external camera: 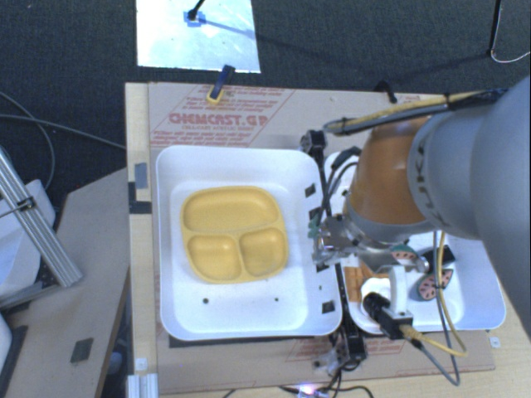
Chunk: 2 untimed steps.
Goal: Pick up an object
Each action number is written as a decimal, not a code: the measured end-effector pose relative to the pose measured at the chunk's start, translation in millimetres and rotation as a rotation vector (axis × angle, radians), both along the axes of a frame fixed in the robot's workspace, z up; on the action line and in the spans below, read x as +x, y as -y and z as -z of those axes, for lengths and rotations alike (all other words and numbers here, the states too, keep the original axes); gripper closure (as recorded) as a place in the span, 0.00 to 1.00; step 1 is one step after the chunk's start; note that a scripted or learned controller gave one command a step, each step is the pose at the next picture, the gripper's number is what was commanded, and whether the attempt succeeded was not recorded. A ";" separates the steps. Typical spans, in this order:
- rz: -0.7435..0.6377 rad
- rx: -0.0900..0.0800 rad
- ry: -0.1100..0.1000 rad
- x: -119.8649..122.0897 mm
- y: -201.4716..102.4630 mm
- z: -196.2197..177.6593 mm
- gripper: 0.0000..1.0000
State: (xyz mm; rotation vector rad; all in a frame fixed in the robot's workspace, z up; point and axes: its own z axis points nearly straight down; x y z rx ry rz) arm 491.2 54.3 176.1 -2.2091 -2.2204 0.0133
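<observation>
Camera view looks down at a slant on a desk carrying two shallow white bins side by side. A grey arm with an orange band reaches in from the right and hangs over the right bin, hiding most of it. The gripper sits low at the arm's end, over the right bin's left edge, close to the rim shared with the left bin. The arm's bulk covers it, so it cannot be told whether the gripper is spread or pressed together, nor whether it pinches anything.

Small things lie in the right bin, showing past the arm towards the bin's near edge. A round patterned piece, pale with brown and red marks, lies near the middle of the bin's near half, to the right of the gripper and apart from it. A second patterned piece peeks out just under the arm, a little closer to the gripper. A tan thing lies by the bin's left edge, just nearer the camera than the gripper; what it is cannot be told.

The left bin holds a yellow plate with three compartments, one long and two smaller, lying flat near the bin's middle. Under both bins lies a brown board printed with red lettering.
</observation>
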 end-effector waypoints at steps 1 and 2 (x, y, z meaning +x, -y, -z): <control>0.001 0.000 0.014 3.1 2.4 -18.3 1.00; 0.002 0.001 0.013 3.0 2.4 -17.9 0.00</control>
